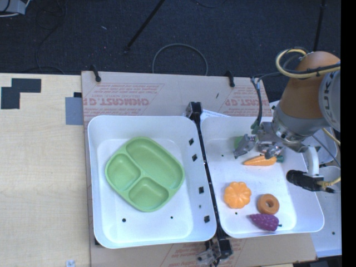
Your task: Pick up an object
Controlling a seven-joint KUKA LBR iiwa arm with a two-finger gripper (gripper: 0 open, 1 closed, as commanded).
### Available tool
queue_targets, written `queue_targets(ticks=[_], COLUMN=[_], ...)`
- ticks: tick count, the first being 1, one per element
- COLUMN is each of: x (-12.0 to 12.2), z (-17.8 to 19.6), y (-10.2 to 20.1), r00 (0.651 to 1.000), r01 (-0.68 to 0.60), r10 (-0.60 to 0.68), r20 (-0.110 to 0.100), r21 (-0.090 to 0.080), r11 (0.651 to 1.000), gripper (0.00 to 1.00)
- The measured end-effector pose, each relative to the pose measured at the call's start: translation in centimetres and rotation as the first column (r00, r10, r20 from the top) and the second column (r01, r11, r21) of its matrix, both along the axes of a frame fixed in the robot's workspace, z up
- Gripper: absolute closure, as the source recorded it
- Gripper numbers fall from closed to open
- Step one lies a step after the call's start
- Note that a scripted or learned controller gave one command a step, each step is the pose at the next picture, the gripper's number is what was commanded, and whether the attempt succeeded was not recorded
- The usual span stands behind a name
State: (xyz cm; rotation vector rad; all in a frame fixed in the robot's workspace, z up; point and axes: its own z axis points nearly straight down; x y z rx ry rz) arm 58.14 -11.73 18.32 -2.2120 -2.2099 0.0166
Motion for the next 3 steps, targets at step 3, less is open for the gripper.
queue_targets(ticks=[3], x=[0.0], z=[-9.2], y=[-0.5], r00=[1.000], r01=[-0.001], r10=[0.001], r20=[0.010], r21=[-0.001], r11=[1.000], gripper=[0.00])
